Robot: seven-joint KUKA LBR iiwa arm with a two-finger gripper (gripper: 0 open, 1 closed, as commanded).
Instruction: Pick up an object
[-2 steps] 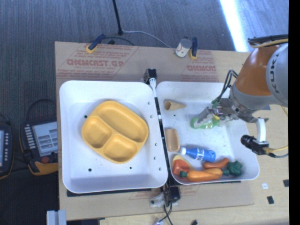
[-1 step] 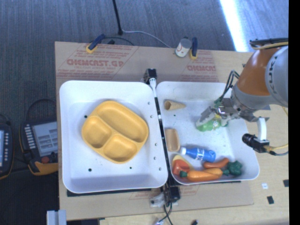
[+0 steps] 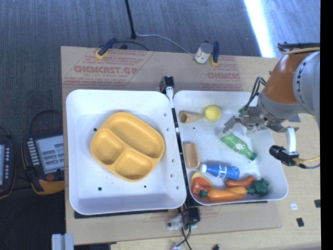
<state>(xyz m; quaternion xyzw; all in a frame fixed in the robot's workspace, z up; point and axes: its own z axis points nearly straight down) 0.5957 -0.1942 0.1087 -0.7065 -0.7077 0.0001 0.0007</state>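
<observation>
Just beside jaws (image 3: 240, 125): green bottle (image 3: 238, 145) (apart).

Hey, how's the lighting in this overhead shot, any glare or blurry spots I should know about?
In the camera view, a bright sunlit streak crosses the carpet at top right and is washed out; the two white bins are evenly lit with soft shadows along their walls; the yellow tray shows mild sheen; the whole frame is slightly soft, so the gripper lacks fine detail.
</observation>
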